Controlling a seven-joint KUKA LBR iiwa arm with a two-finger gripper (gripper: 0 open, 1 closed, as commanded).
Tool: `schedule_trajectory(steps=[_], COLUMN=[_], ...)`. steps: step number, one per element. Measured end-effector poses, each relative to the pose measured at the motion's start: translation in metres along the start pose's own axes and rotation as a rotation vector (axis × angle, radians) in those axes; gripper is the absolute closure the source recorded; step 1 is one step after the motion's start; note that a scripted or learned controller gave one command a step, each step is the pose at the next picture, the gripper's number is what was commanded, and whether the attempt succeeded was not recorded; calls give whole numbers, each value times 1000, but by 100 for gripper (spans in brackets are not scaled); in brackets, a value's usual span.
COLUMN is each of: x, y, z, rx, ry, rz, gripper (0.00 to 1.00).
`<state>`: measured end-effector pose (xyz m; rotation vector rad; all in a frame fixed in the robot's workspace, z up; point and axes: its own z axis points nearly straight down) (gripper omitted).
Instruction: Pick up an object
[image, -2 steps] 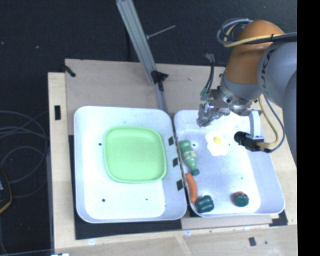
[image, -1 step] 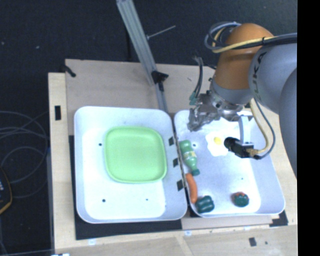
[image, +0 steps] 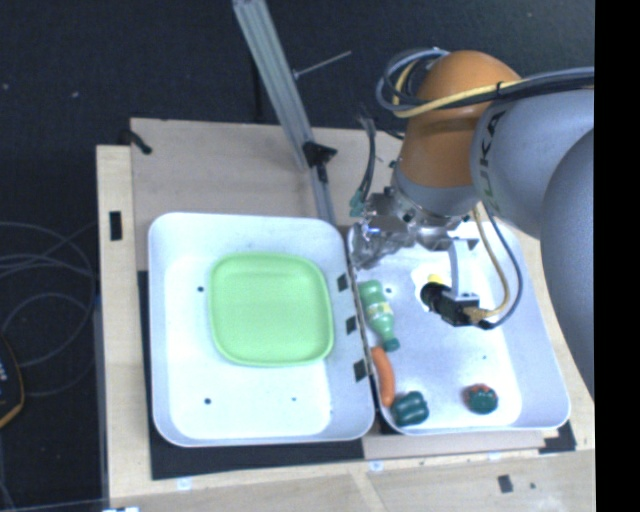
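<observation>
Though pincer (image: 366, 243) grip unclear: smooth square green plate (image: 270, 307) in L bin (image: 170, 330), glossy bottle (image: 378, 310) nearby.

Lighting even and bright from overhead. Both white bins (image: 250, 420) near overexposed, detail washed out on their floors. Soft shadow under the orange arm band (image: 455, 110). Surroundings beyond the table (image: 200, 165) dark. Overall focus slightly soft, mild graininess.

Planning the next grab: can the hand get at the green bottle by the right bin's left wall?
Probably yes: the hand hangs just above the bottle, nothing over it, though the bin wall crowds one side.
</observation>
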<state>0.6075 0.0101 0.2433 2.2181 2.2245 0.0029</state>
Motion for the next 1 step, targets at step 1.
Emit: schedule_trajectory(steps=[1], x=[37], y=[-31], z=[4], rx=[1], ry=[0], rz=[1], gripper=[100])
